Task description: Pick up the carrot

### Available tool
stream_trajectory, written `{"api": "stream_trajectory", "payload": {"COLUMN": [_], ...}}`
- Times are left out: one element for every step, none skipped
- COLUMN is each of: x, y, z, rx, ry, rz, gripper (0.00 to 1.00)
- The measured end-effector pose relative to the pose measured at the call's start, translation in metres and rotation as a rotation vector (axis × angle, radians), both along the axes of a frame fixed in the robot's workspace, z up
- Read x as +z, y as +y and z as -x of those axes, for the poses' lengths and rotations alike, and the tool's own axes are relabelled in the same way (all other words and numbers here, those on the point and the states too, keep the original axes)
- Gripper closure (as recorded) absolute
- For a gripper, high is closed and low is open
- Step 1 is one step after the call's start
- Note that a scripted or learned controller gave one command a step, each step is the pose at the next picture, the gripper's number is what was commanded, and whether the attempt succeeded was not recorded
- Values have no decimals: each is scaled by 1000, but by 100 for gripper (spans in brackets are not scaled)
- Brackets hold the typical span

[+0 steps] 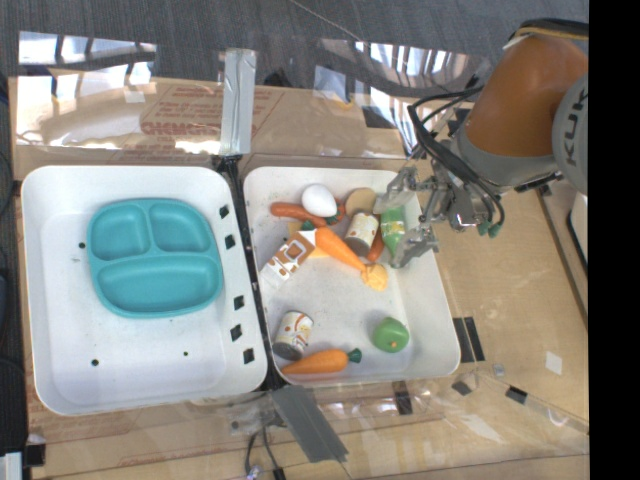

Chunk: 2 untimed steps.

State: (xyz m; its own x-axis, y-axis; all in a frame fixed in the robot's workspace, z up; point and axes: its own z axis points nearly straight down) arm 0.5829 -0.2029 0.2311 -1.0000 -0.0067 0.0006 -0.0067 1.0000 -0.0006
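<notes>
**Carrot waits at the near wall, gripper busy in the clutter**

I see the carrot lying flat against the right bin's near wall, beside a small can, well apart from my gripper. The gripper hangs over the crowded far corner by a green bottle; how its hand is set I cannot tell. A carrot-like wedge there may be drawing it. The teal tray sits in the left bin.

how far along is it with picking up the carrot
Done: the gripper is over the right bin's upper right edge, beside a green bottle. In hand: nothing visible. Left: a carrot lies by the front wall, another mid-bin, both ungrasped.
</notes>
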Motion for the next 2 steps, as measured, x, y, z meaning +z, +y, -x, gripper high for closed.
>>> {"api": "stream_trajectory", "payload": {"x": [-137, -139], "y": [-6, 57], "z": [-5, 7], "rx": [118, -86], "ry": [-7, 2], "rz": [2, -3], "gripper": [0, 0]}}
